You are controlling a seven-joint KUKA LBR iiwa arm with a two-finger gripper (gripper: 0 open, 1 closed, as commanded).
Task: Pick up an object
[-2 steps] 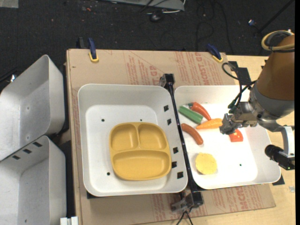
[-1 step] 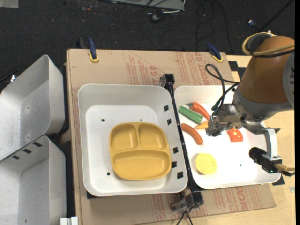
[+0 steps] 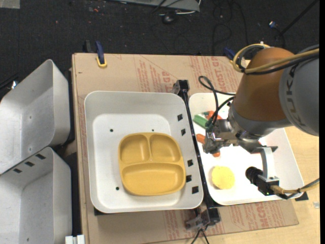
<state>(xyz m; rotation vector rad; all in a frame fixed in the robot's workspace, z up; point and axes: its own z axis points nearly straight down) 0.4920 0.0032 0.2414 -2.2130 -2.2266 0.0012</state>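
The gripper (image 3: 210, 145) hangs low over the near-left part of the right bin (image 3: 284, 151), as the view has it. It is seen from above and its own body hides the tips, so whether it is released or clenched cannot be told, and nothing can be seen held in it.

Just beside it, towards the bin's left wall, lies a small orange-red item (image 3: 201, 136). A little further back along the same wall is a green item (image 3: 200, 120). A yellow disc (image 3: 222, 178) lies flat on the bin floor nearer the camera, close to the gripper but apart from it.

Above the gripper the wrist widens into the broad orange band (image 3: 264, 85), and then the grey arm (image 3: 304, 100) runs out to the right. Dark upright letters on the grey link read as part of "KUKA".

The left bin (image 3: 96, 136) sits against the right one and holds a yellow divided plate (image 3: 151, 162) with three compartments, lying flat near the middle.

Both bins rest on a brown cardboard sheet (image 3: 137, 67). It is printed with red lettering that is turned away from the camera and too broken to read as words. A blue-and-yellow clamp (image 3: 101, 58) grips the sheet's far left edge.
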